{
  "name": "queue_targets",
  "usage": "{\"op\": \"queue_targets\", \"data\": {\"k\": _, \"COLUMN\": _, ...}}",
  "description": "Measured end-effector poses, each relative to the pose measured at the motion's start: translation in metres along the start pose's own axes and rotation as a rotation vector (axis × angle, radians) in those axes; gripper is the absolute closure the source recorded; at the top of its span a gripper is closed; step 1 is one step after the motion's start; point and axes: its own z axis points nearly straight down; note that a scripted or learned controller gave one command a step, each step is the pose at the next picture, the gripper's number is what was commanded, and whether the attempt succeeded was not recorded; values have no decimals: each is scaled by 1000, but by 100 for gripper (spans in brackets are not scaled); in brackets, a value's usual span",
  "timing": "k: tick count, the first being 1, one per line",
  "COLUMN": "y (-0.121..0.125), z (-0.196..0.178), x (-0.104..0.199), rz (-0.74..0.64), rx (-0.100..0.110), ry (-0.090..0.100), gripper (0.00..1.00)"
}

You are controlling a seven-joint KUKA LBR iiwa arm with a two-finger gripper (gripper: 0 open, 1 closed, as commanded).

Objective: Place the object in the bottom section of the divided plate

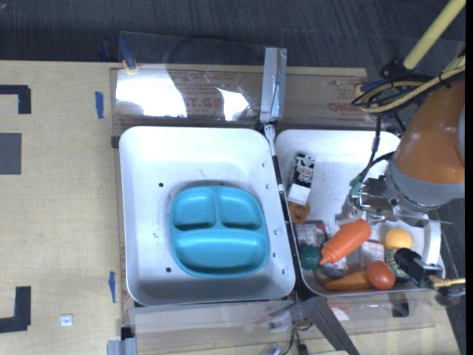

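Two white bins (140, 154) are set on a tan bench, the blue divided plate (219, 229) lies unloaded in the left one, the toy carrot (344, 240) remains unpicked among clutter in the right, and the gripper (363, 202) state cannot be determined.

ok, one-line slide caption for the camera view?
Arm over right bin of toy food; blue divided plate waits in left bin.
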Motion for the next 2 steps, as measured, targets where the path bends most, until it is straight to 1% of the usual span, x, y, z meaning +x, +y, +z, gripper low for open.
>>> {"op": "queue_targets", "data": {"k": 1, "y": -12, "z": 11, "x": 65, "rz": -77, "rx": 3, "ry": 1, "gripper": 100}}
{"op": "queue_targets", "data": {"k": 2, "y": 20, "z": -52, "x": 83, "rz": 285, "rx": -2, "ry": -1, "gripper": 100}}
